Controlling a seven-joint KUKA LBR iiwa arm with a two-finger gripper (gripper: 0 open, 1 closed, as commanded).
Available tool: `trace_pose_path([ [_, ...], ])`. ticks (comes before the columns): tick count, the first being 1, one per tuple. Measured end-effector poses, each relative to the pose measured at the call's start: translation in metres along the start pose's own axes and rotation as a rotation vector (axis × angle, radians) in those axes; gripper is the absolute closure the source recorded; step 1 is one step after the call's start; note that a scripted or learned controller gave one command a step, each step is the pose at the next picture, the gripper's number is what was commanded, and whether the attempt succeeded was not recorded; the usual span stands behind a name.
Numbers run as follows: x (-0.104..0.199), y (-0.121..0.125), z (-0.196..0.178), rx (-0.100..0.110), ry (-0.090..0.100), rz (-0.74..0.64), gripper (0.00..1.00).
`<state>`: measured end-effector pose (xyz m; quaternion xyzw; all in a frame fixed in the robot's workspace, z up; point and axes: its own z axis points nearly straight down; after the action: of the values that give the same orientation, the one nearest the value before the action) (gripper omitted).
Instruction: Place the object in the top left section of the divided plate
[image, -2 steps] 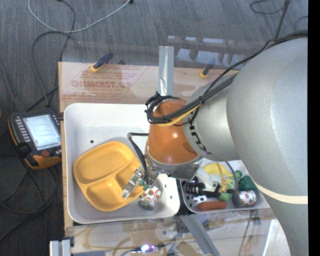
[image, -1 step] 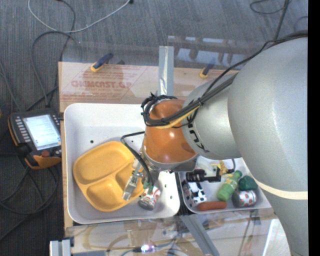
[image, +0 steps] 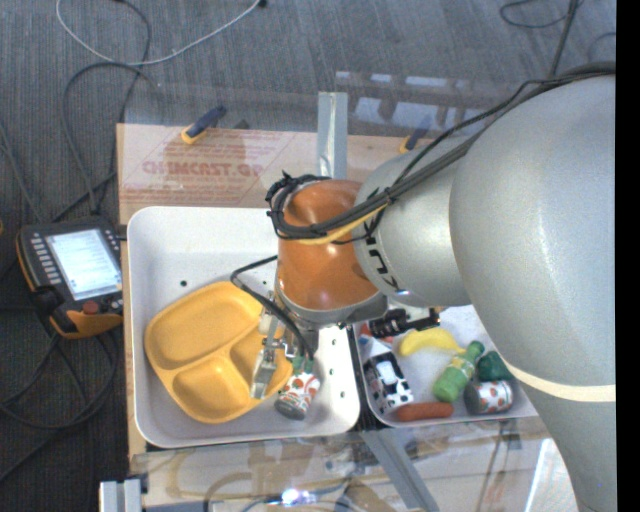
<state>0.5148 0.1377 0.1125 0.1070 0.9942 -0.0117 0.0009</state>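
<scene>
Gripper (image: 268, 372) over divided plate (image: 205, 346); fingers' state unclear, cannot tell; small can (image: 297, 394) just beside fingers, off plate; placement pending.

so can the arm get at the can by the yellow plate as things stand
Probably yes. The tool hangs over the plate's right edge, and the can lies just beside it in the same left bin, with nothing on top of it. The bin's right wall is close, which may cramp the approach.
</scene>
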Motion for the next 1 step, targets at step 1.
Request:
trace_pose_path([
  [1, 0.0163, -0.0052, 0.0070, -0.014, -0.018, 0.316, 0.00],
])
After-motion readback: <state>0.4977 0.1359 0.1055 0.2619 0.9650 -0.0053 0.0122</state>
